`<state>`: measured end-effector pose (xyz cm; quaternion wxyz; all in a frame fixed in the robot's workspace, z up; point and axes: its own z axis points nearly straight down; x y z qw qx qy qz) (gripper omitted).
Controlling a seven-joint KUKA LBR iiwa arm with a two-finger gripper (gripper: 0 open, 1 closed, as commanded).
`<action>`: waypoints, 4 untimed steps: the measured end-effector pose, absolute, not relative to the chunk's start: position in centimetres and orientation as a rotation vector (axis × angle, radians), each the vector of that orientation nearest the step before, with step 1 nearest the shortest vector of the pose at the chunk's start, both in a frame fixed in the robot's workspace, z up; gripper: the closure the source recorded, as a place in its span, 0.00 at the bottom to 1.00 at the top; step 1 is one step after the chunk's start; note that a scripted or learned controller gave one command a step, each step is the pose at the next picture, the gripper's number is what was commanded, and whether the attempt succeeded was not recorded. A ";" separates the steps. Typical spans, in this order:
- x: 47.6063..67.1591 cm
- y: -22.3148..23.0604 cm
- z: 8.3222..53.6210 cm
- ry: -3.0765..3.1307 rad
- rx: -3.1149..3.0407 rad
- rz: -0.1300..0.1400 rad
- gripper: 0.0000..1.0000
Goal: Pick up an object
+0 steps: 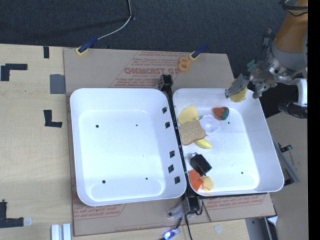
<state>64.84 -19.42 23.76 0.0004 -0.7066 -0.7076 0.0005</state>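
The claw (pixel 240 90) hangs above the right bin's (pixel 260 134) far edge, closed on a yellow object (pixel 238 94).

Arm over the right bin's far corner

The gripper (pixel 239 90) holds a yellow object (pixel 238 95) between its fingers above the right bin (pixel 260 134); a toast slice (pixel 192 132), black block (pixel 200 163) and other toys lie below.

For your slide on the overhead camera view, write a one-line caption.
Gripper holds a yellow object above the right bin, where several small items remain.
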 end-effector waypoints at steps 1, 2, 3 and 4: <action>66.6 -19.5 10.2 -2.224 -2.219 0.003 0.00; 66.9 -11.7 8.3 -2.228 -2.211 0.001 0.00; 66.9 -12.2 9.5 -2.226 -2.217 0.000 1.00; 67.1 -6.3 19.1 -2.233 -2.217 -0.011 1.00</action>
